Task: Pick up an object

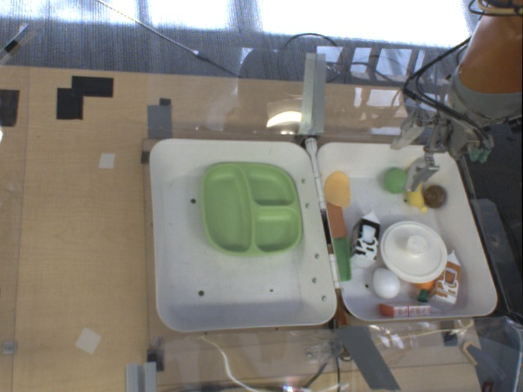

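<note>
Hand (422,172) hovered near right bin's (478,243) far edge, grip state impossible to tell, just beside round green ball (395,180), yellow piece (416,199) and brown ball (435,194) crowding.

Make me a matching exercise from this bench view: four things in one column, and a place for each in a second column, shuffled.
Things
1. green divided tray
2. white lidded bowl
3. green ball
4. red and white tube

Places
A. near edge of the right bin
B. far part of the right bin, next to the gripper
C. middle of the left bin
D. right bin, nearer half, beside the black and white carton

Pairs: 1-C, 2-D, 3-B, 4-A
</note>
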Robot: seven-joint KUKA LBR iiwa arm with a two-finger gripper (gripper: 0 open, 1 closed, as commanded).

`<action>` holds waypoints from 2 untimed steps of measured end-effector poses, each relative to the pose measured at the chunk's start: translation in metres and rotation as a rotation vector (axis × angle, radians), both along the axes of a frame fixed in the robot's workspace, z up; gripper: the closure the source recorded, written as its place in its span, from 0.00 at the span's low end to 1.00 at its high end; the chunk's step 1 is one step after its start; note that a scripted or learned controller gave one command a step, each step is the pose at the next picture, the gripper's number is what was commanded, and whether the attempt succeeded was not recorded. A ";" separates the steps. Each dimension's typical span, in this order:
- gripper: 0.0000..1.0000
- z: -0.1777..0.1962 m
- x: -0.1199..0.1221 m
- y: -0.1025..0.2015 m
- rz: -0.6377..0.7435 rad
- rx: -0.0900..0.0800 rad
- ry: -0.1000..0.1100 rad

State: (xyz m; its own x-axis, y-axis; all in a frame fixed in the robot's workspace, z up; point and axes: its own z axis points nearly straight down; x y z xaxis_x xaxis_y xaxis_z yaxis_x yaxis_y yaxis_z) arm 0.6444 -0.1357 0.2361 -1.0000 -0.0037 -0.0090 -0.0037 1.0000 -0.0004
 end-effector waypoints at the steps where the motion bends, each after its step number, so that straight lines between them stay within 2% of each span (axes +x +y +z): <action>1: 0.00 -0.118 -0.015 0.017 -0.143 -0.002 -0.029; 2: 0.00 -0.123 -0.042 0.040 -0.236 -0.004 -0.057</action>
State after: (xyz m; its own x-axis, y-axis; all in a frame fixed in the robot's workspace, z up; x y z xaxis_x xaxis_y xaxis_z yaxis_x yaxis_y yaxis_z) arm 0.6021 -0.0957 0.1128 -0.9709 0.2301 -0.0657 0.2305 0.9731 0.0020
